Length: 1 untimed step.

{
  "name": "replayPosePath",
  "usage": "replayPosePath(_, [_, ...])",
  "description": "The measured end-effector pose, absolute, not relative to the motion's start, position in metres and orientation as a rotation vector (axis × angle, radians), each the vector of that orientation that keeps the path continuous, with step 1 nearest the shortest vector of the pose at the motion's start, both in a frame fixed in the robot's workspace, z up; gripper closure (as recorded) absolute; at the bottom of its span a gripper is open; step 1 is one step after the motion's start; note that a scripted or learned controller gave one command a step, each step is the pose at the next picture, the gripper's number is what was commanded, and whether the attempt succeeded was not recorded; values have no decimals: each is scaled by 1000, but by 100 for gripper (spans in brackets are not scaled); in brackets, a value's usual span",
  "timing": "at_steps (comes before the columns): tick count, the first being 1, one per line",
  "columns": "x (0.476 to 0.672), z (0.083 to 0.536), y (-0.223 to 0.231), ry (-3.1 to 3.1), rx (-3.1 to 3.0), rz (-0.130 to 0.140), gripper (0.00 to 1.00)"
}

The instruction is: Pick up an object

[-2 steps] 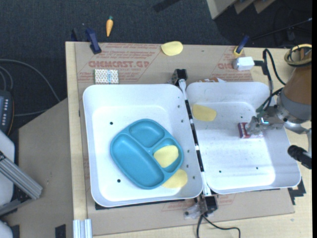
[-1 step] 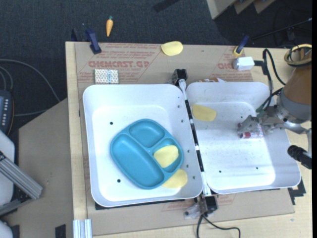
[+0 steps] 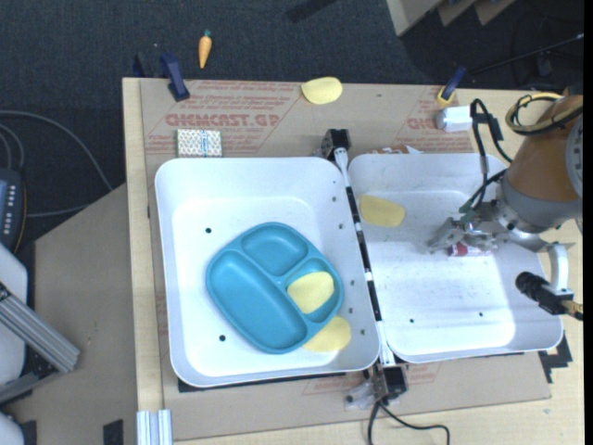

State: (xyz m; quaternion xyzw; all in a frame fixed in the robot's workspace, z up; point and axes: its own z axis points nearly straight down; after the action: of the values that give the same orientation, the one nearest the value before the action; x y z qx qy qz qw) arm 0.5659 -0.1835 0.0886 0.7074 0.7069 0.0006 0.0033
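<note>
— Camera view, far side from the gripper first: what is seen there?

— A left bin [image 3: 167,188] is seen well away from the gripper [image 3: 460,237], across the divider. A blue divided plate [image 3: 264,290] is laid in it. One yellow slice [image 3: 311,290] is held in the plate compartment nearest the gripper, and a second yellow slice [image 3: 328,336] is tucked against the plate's near edge, partly under it.

— And closer in?

— A third yellow slice [image 3: 321,90] is left on the bare bench, beyond both bins and well apart from the gripper. In the right bin [image 3: 417,163], a flat yellow piece [image 3: 382,211] is found near the gripper, on its left and slightly farther back, not touched by it.

— How is the gripper set?

— It is lowered close to the right bin's floor, with the grey and orange arm [image 3: 547,170] entering from the right. A small reddish item [image 3: 460,247] is seen right at its tip. Whether the gripper is spread or closed cannot be told, and whether the item is gripped cannot be told either.
</note>
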Motion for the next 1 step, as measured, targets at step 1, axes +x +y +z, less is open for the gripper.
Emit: replayPosePath(1, [568,100,-184,2211,2212,7,100])
